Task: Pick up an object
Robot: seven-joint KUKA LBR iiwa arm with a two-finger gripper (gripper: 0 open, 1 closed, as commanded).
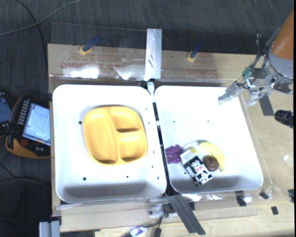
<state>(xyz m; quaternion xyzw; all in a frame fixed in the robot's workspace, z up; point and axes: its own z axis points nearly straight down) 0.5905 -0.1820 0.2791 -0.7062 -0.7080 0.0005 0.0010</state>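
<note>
Arm: grey with an orange band, enters from the right edge, wrist over the upper right corner of the right bin (246, 132).
Pincer (226, 97): reaches leftward over the right bin's far right corner; one pale finger (230, 92) juts toward the bin interior. Nothing visible between the fingers. How far open it is: cannot tell at this angle.
Right bin contents: a small cluster near the front centre, well apart from the pincer.
Cluster detail: purple object (173, 153) on the left; yellow banana-like piece (213, 150) curving along the right; a dark brown round item (210, 163) against it; a white and black boxy item (196, 168) with a red mark at the front. All touching or overlapping.
Left bin (64, 132): holds a yellow divided tray (114, 134), three compartments, lying flat near the centre.
Tabletop (227, 63): tan board, clear plastic sheet along the back, two blue-yellow clips (90, 45), upright metal strip (154, 53) between the bins.
Off tabletop, left: handheld pendant (27, 127) with lit screen on dark carpet.
</note>
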